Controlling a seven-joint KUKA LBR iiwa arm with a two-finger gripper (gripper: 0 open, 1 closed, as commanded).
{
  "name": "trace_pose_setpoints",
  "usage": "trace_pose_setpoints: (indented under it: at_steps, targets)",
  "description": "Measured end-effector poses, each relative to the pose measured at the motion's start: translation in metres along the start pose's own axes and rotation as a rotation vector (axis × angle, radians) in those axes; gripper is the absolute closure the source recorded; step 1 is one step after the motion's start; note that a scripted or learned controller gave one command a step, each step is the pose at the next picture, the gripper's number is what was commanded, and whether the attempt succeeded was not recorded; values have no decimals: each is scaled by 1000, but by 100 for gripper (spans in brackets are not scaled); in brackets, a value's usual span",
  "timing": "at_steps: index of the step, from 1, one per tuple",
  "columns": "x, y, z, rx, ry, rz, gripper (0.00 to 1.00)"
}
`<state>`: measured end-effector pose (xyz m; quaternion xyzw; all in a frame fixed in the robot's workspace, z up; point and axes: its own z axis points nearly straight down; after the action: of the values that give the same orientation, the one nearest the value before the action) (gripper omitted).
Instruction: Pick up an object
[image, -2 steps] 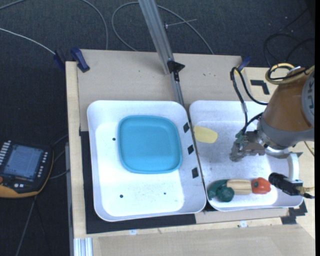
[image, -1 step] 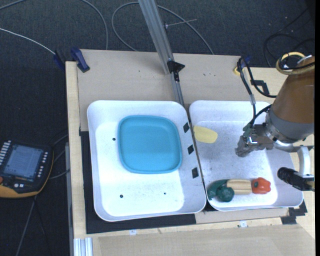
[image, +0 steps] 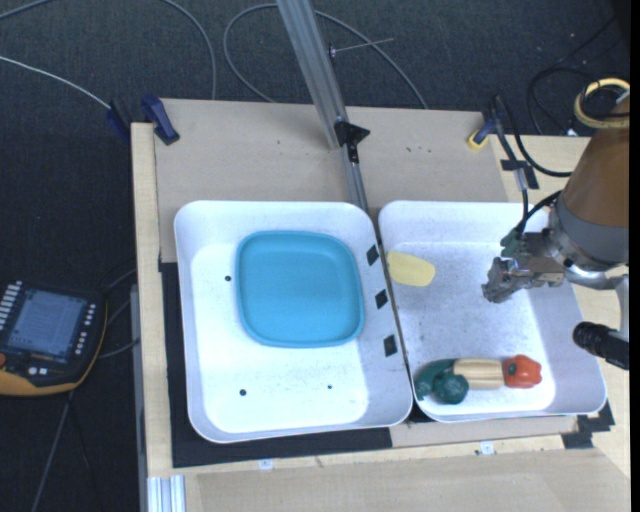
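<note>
The right bin holds a pale yellow flat piece near its left wall. Along its front wall lie a dark green lump, a tan stick and a red piece, close together in a row. My gripper hangs over the right middle of this bin, above bare floor, well apart from all of them. Nothing shows between its fingers. The grey arm with its orange band comes in from the right.
A blue square plate rests in the left bin. A metal pole slants down between the bins. A handheld pendant lies on the floor at the left, with cables behind the bench.
</note>
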<state>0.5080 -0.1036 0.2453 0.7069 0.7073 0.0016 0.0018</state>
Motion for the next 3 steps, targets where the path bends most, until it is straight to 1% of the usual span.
trace_pose_setpoints:
  at_steps: [1,2,3]
  targets:
    - [0,1,-44,0,0,0,100]
    - [60,12,-37,5,1,-5,100]
    - [107,31,-19,6,1,-4,100]
